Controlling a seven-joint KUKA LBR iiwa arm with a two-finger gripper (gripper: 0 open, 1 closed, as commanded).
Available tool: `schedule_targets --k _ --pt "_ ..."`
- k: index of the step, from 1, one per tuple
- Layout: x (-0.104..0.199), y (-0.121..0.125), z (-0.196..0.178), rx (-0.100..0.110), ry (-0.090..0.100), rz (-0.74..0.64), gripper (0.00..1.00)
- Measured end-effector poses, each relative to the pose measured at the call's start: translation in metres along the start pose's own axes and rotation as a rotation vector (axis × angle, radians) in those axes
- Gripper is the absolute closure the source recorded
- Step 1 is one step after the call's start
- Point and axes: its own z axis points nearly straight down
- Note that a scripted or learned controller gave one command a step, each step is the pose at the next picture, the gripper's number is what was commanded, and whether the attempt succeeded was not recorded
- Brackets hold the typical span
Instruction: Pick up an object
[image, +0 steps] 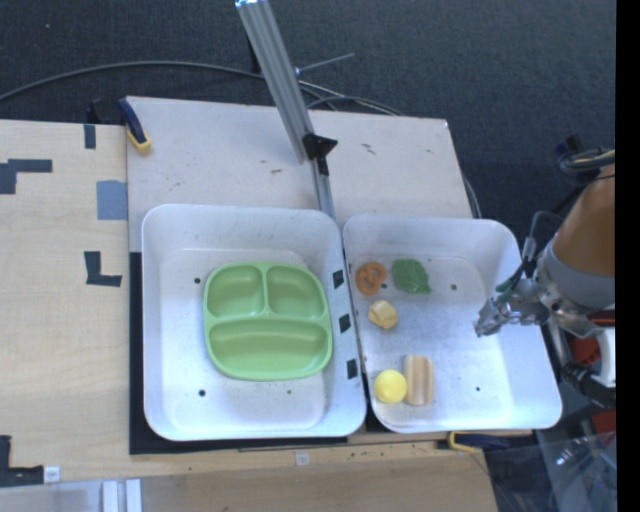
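Camera view puts my hand at the right edge of the right bin, low over its floor; I cannot tell from this angle how it is set, and nothing shows in it.

My choices all lie in the left half of that bin, well apart from me. I judge them to be small toy foods, light and probably hollow plastic, so stiff but smooth and prone to skid or pop out under a pinch. The tan roll in the lower part looks easiest: long, straight sides to close across its narrow width. Trouble is the yellow ball touching its left side, which may crowd one side of the grasp and would roll away if nudged. The yellowish lump near the middle sits alone with room all round it. The green leafy piece and the orange round piece lie just beside each other towards the top, the orange one close to the bin's left wall.

Left of frame, the other bin carries a green divided plate, out of my way.
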Motion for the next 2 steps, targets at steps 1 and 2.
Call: schedule_targets --k 1,2 --pt "0.0 0.001 -0.053 -0.001 0.0 -0.001 1.0" --pt "0.062 0.004 -0.059 0.003 0.004 -0.007 1.0"
